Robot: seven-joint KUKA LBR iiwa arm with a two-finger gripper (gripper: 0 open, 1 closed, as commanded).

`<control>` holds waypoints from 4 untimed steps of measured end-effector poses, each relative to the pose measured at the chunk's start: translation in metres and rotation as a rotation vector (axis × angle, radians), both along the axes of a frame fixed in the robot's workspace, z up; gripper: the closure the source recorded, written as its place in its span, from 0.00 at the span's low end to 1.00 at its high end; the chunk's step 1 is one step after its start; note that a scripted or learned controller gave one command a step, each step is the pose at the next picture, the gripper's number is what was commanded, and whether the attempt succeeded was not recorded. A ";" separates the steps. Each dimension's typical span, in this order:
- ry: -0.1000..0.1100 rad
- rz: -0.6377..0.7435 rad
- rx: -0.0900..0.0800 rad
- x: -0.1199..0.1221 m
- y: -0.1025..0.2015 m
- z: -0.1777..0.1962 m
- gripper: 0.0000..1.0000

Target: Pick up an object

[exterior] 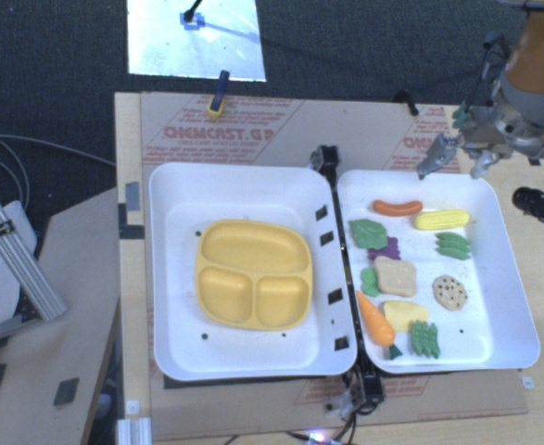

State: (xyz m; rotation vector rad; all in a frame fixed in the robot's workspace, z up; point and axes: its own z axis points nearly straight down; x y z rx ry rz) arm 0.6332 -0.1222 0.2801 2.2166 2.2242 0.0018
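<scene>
The right bin (503,276) holds toy foods: a sausage (397,208), a corn cob (442,219), green pea pods (453,245), a leafy green with purple (372,236), a bread slice (397,277), a cookie (449,292), a carrot (374,318), a yellow cheese block (404,314) and green beans (424,338). My gripper (458,160) hangs above the bin's far edge, behind the corn cob. Its two fingers are spread apart with nothing between them.
The left bin (174,211) holds a yellow divided plate (253,273). A black divider with clips (338,248) runs between the bins. A blue and yellow clamp (219,95) lies behind the bench board. A metal frame (7,239) stands at the left.
</scene>
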 end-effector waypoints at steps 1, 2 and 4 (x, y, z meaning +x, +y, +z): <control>0.015 -0.003 0.004 -0.071 0.010 -0.116 0.00; 0.005 0.005 0.004 -0.129 0.083 -0.095 0.00; 0.004 -0.008 -0.001 -0.148 0.028 -0.170 0.00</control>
